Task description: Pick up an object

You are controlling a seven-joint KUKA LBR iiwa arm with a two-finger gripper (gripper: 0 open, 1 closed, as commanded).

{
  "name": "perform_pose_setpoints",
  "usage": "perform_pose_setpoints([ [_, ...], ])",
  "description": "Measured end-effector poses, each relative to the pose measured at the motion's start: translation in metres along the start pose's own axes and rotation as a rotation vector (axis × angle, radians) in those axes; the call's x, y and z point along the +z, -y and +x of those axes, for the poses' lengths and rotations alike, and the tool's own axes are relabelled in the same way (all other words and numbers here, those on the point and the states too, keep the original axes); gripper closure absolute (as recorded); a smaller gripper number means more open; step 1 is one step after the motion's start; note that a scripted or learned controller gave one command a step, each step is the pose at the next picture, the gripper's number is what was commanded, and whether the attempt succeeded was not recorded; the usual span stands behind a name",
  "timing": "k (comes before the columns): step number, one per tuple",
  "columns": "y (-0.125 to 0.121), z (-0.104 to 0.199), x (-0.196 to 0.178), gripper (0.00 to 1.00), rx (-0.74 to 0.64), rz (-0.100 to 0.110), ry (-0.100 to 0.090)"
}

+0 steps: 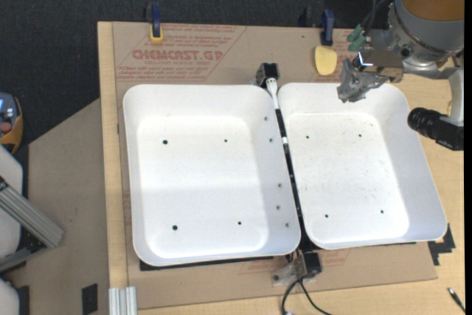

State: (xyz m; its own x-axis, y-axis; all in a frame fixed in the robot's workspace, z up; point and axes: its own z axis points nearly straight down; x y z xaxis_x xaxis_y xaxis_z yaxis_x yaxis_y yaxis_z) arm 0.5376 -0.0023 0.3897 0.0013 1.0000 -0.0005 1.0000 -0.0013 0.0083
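Overhead, from the camera view, we see the pincer hanging over the far rim of the right bin, and we cannot tell how it stands. Just to its left, on the surface beyond the bins, lies a small yellow object (apart from the pincer, not between anything). Farther left sits the left bin, with a black strip running between the two.
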Motion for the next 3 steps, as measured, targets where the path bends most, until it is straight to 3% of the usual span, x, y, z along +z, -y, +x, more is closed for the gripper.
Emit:
perform_pose_setpoints([
  [1,-0.033,0.021,0.091,1.00,-0.003,0.018,-0.001],
  [3,-0.043,0.025,0.069,1.00,-0.002,0.004,0.000],
])
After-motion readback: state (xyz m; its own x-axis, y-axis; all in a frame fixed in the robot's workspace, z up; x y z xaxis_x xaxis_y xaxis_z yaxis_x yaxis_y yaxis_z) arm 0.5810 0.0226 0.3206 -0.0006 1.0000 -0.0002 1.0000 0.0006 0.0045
